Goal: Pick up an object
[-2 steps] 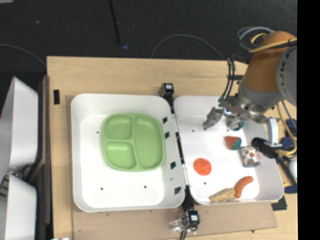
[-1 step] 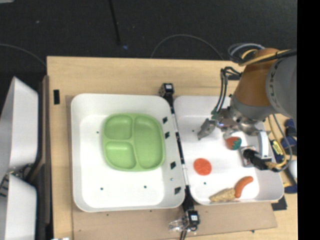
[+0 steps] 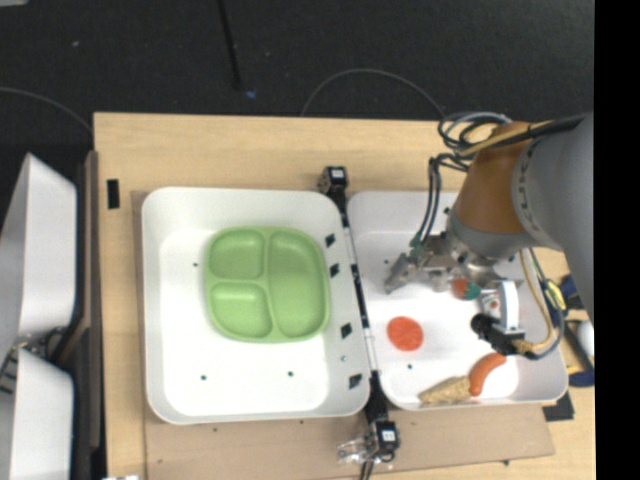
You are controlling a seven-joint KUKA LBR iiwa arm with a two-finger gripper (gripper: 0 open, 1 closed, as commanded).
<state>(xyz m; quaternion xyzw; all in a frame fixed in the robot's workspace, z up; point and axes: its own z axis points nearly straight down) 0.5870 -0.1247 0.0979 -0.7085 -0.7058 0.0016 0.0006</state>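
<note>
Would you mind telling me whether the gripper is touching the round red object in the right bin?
Apart. The camera view shows bare white bin floor between the gripper and the round red object, which lies below it in the picture.

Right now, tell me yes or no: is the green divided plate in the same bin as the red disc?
No. The green divided plate lies in the left bin, while the red disc lies in the right bin.
</note>
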